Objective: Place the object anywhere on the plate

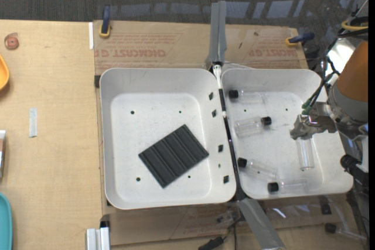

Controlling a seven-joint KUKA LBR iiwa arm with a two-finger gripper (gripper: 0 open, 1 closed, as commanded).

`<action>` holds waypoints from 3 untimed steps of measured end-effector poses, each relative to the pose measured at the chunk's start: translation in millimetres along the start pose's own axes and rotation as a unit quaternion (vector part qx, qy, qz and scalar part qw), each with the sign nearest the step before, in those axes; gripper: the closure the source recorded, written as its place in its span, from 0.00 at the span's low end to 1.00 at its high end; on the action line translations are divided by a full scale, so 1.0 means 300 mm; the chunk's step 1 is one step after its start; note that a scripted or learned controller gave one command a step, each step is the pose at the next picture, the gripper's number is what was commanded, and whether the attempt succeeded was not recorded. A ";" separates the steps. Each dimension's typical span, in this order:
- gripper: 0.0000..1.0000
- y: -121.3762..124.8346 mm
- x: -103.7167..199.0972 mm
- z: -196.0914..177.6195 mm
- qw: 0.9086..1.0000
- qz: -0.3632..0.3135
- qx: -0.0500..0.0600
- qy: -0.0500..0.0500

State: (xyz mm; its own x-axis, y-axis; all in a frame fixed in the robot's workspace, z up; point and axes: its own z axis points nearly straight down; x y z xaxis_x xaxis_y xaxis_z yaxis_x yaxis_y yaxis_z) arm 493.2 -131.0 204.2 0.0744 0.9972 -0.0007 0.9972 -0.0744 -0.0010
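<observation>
The plate point(174, 155) is a dark ribbed rectangle lying at a slant on the floor of the left bin point(111, 126). Several clear plastic vials with black caps lie in the right bin point(258, 74): one vial point(253, 125) near the middle, another vial point(246, 95) at the back left, a third vial point(288, 186) by the front wall. A capless-looking clear vial point(304, 155) lies lengthwise at the right. My gripper point(300, 129) hangs over the right bin's right side, just behind that vial's far end. I see nothing held in it.
A grey divider bar point(218, 38) runs between the bins at the back. Clamps point(105, 29) hold brown cardboard behind both bins. The wooden bench point(47, 126) lies to the left, with small items along its left edge.
</observation>
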 end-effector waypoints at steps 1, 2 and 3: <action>1.00 0.034 0.247 0.047 0.998 -0.057 0.002 0.000; 1.00 0.110 0.513 -0.075 0.999 -0.051 0.001 -0.001; 1.00 0.135 0.761 0.048 0.994 -0.111 0.002 -0.001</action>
State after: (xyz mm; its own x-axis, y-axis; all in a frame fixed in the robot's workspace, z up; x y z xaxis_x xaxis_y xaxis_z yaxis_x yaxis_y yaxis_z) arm 550.5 93.6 189.7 -0.1483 0.9889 -0.0016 0.9889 0.1483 -0.0058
